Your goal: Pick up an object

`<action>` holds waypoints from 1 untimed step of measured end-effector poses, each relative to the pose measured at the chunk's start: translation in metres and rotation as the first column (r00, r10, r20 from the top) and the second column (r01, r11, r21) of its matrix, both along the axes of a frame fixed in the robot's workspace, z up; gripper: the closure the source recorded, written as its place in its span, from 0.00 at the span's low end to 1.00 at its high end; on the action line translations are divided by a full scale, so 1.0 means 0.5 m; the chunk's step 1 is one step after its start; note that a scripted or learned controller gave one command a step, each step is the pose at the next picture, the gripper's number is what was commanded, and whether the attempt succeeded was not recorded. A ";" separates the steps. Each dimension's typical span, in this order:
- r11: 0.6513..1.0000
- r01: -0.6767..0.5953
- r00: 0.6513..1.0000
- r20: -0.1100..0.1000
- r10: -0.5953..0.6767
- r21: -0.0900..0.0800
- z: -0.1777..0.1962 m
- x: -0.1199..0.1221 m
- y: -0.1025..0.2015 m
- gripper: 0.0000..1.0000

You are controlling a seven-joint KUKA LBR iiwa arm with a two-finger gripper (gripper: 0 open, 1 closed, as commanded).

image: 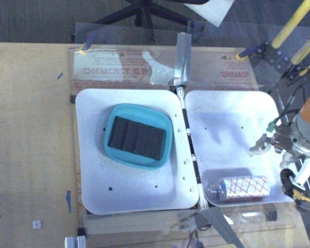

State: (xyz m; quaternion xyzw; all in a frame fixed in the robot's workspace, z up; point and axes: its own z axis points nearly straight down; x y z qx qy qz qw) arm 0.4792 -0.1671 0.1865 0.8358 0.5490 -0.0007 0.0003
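- While the arm [306, 123] waits at the right edge, a bottle [241, 187] lies on its side in the right bin [222, 112].
- Its long way runs left to right, along the near wall of that bin.
- Its cap end points left, toward the wall between the two bins.
- Its other end points right, toward the arm.
- It looks like a see-through tube with a white label wrapped round it.
- That label has thin red lines crossing in a diamond pattern.
- Its cap end is clear and a bit shiny.
- It sits in the near part of the bin, close to the front wall.
- Above the right side of this bin hangs the gripper [266, 143].
- It is apart from the bottle and farther back.
- I cannot tell how wide its jaws are, because the metal parts blur together.
- Nothing can be seen held in it, and it touches no thing in the bin.
- Over in the left bin [93, 190] lies a blue tray [138, 136].
- Inside the tray is a dark grey block [137, 137], a little tilted.
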 end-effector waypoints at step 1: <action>0.985 -0.170 0.985 0.001 0.170 0.000 0.118 0.001 0.049 0.00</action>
